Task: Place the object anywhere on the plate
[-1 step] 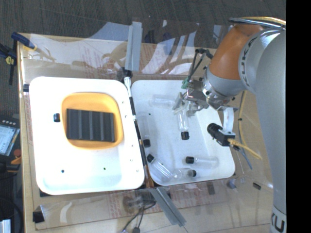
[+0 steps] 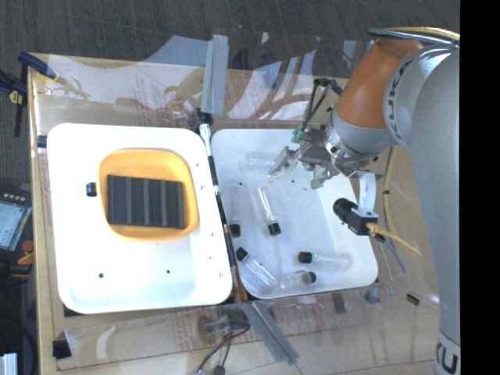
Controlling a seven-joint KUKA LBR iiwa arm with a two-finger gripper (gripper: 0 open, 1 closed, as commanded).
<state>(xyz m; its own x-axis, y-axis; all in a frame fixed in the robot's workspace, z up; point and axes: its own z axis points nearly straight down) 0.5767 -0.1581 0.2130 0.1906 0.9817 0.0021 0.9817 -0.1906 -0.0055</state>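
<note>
The jaws (image 2: 301, 161) hover above the right bin (image 2: 361, 270); their state cannot be determined. Clear vials (image 2: 266, 210) lie below, unlifted. The orange plate (image 2: 144, 165) sits far left, awaiting transfer.

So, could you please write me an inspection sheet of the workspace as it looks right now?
Surface: bench bearing two shallow white bins, left bin and right bin, side by side.
Job's things: yellow plate in the left bin, with a dark ribbed block lying on it; clear vials with black caps scattered in the right bin.
Clutter: a small black piece in the left bin beside the plate.
Grippers: pincer low over the right bin's far side; what it holds, if anything, cannot be told.
Cables: thin dark cables run by the wrist; a cable lies by the bench's near edge.
Surroundings: dark floor beyond the bench.
</note>
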